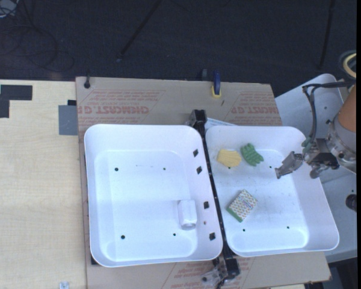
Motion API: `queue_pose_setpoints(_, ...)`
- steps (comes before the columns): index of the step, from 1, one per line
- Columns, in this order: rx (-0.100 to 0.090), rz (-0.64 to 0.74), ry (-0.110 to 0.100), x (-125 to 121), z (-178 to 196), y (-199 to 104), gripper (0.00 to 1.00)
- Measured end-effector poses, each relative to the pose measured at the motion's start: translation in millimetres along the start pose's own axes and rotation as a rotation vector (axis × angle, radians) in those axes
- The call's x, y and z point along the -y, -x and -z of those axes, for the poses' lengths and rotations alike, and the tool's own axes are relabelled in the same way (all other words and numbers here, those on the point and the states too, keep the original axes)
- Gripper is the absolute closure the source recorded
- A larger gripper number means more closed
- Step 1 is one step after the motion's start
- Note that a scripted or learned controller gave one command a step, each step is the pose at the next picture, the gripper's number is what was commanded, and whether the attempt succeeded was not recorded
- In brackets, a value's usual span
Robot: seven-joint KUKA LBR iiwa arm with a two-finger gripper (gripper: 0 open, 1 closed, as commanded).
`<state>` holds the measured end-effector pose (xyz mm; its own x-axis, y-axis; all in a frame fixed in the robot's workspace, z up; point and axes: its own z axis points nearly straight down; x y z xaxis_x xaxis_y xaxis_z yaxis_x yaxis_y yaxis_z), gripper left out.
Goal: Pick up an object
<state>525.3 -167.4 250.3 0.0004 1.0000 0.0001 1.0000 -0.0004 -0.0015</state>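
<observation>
In the camera view the gripper point(298, 164) hangs over the right-hand rim of the right bin point(317, 221), its two grey fingers spread apart with nothing between them. Three candidates lie in that bin, all to the gripper's left. Nearest is a green ridged piece point(251, 154), small and knobbly, probably rubbery or soft plastic; it should be light and give a little, and its ribs would help the pads bite if taken across its narrow width. Just beyond it, almost touching, sits a yellow lump point(229, 158) with a matte, sponge-like look; likely very light and squashy, so a grip across the middle would compress it yet hold. Below and left of the gripper, well apart from the other two, lies a flat speckled block point(242, 205) with a green edge, resembling a scouring sponge turned at an angle; being low and flat, it would need the fingers either side of its short edges. Far to the left, in the left bin point(102, 161), rests a small white cylinder point(187, 213), smooth, probably hard and apt to roll. Both bins are glossy white plastic on a cardboard-covered counter point(138, 104).
</observation>
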Motion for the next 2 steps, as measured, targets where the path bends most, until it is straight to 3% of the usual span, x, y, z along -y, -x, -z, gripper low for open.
queue_pose_setpoints(1, 0.000, 0.000, -0.001, 0, 10, 1, 1.00)
queue_pose_setpoints(2, 0.000, -0.005, -0.005, 44, -13, 49, 1.00)
